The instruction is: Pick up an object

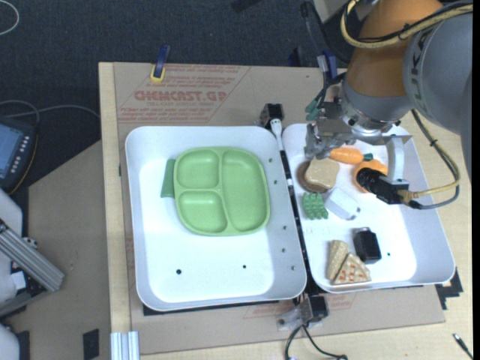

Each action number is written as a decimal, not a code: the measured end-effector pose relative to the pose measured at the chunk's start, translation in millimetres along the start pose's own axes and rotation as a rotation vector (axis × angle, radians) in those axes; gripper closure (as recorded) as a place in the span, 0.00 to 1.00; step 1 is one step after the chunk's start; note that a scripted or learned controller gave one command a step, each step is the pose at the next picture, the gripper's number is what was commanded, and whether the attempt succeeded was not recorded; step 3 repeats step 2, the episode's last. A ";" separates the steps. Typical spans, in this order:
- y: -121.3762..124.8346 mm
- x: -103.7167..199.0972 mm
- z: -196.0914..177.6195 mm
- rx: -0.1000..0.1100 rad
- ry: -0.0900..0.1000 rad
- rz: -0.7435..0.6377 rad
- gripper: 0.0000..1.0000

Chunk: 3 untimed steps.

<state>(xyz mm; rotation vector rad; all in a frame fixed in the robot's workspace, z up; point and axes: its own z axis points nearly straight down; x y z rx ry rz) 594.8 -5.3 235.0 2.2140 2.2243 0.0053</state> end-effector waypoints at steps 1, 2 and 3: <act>24.8 48.2 -5.0 0.000 0.002 -0.001 1.00; 43.4 97.6 19.3 0.001 0.000 0.000 1.00; 43.4 97.6 19.3 0.001 0.000 0.000 1.00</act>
